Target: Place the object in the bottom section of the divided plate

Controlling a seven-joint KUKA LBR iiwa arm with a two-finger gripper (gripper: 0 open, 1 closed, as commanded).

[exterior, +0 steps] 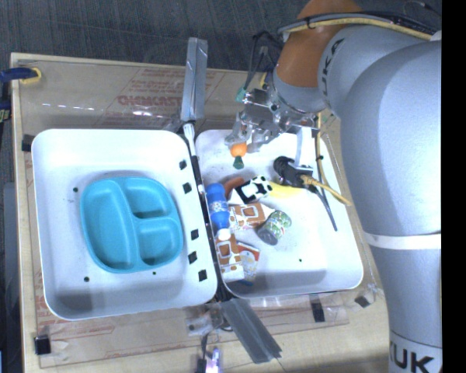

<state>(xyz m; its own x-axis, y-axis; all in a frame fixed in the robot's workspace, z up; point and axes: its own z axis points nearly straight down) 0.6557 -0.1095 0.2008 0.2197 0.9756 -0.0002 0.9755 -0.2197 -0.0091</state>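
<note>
Gripper (pixel 246 134) over right bin (pixel 338 259), small orange object (pixel 238 151) between fingers; blue divided plate (pixel 130 224) far left; clutter just below.

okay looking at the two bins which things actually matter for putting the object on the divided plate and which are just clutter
Belongs to the job:
blue divided plate in the left bin
gripper over the right bin
small orange object right below the gripper, grasp unclear

Just lying about:
blue bottle
metal can
black-and-white item
printed packets
</note>
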